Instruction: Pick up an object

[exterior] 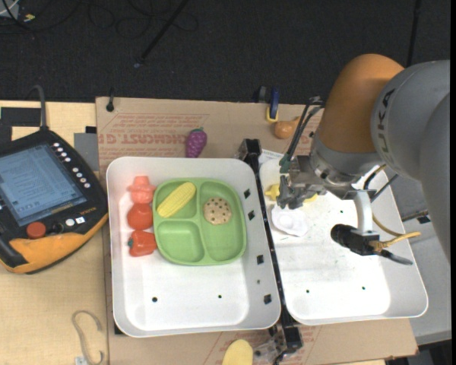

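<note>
We see the grey arm [410, 120] reaching in from the right, over the far left part of the right bin [349, 287]. The left bin [182, 295] sits touching it. Both are on a cardboard sheet [152, 128]. A teach pendant [34, 196] lies on the bench left of the bins.

In the left bin, toward its far side, there is a green divided plate [190, 245]. A corn cob [175, 198] is in its far-left compartment and a cookie [217, 211] in its far-right one. Just left of the plate we see three toys in a row from far to near: a pink toy [140, 189], a red toy [139, 217] and a red pepper [141, 242].

The gripper [289, 196] is low over the right bin's far left corner; we cannot tell whether it is spread or closed. A white crumpled item [290, 223] lies just on its near side, and a small yellow item [271, 192] is just to its left, by the bin wall. We cannot tell if either touches the gripper.

On the cardboard beyond the bins are a purple toy [196, 141] and an orange toy [283, 128]. A yellow toy [238, 352] is at the near edge.
</note>
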Tool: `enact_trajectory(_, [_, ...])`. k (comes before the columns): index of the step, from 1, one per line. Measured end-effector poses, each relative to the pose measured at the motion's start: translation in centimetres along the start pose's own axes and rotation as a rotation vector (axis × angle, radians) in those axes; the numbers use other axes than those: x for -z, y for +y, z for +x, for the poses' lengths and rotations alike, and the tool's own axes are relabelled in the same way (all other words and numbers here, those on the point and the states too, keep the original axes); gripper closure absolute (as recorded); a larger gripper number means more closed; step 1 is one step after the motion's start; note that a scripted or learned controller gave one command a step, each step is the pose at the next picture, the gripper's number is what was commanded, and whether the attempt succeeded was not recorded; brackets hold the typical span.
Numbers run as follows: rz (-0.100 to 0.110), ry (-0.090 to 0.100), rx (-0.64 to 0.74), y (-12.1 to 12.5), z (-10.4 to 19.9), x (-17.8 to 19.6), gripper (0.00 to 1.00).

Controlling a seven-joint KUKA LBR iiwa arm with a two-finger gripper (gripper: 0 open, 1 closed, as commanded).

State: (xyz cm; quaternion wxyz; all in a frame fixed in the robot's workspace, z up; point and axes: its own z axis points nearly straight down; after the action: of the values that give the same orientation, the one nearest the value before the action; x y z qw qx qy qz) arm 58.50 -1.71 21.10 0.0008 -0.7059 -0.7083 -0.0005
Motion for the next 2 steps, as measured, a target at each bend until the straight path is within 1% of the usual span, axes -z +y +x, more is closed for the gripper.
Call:
enact_trajectory(1, [-0.001, 0.000, -0.001, 1.21, 3.02, 2.51, 1.00])
enact_trajectory(2, [0.001, -0.002, -0.003, 1.31, 2.59, 2.55, 1.00])
